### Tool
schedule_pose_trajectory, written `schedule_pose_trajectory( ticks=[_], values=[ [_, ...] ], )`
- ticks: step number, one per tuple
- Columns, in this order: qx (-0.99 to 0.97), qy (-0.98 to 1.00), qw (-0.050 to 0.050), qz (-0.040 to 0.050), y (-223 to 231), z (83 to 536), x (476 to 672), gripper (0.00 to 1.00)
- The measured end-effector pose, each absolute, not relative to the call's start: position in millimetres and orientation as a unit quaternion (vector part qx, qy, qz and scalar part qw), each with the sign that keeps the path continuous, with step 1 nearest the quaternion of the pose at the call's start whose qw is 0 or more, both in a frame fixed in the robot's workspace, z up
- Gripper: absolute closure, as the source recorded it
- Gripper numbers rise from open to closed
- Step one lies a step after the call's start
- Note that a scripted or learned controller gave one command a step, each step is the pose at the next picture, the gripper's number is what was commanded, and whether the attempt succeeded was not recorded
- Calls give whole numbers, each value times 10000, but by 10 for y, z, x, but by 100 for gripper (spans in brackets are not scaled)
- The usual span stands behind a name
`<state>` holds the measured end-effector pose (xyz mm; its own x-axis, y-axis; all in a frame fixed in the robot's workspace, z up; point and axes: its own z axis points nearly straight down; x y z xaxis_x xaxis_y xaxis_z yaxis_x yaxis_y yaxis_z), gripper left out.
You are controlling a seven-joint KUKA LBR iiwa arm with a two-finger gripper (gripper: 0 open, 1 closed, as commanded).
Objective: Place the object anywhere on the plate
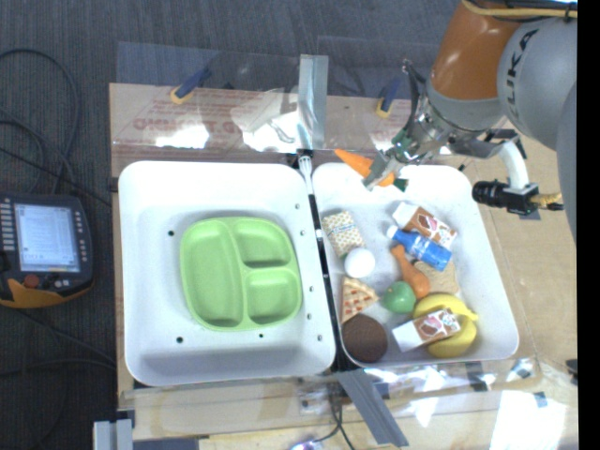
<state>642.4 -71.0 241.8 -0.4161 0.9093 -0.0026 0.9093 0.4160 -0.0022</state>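
Green plate (241, 272) sits in left bin (141, 251), nothing on it. Carrot (354, 162) on far rim of right bin (487, 279), just left of gripper (386, 172). Can't tell grip state. Advice: confirm carrot clamped, lift clear of divider, release over plate centre.
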Motion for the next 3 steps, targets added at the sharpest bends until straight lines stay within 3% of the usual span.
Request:
schedule_pose_trajectory(
  ticks=[1,2,3],
  values=[
    [4393,8983,-14,-4,27,2182,5799,100],
    [3763,9265,-16,2,922,2157,4953,100],
    [3792,9253,-12,-7,886,2156,4960,0]
  ],
)
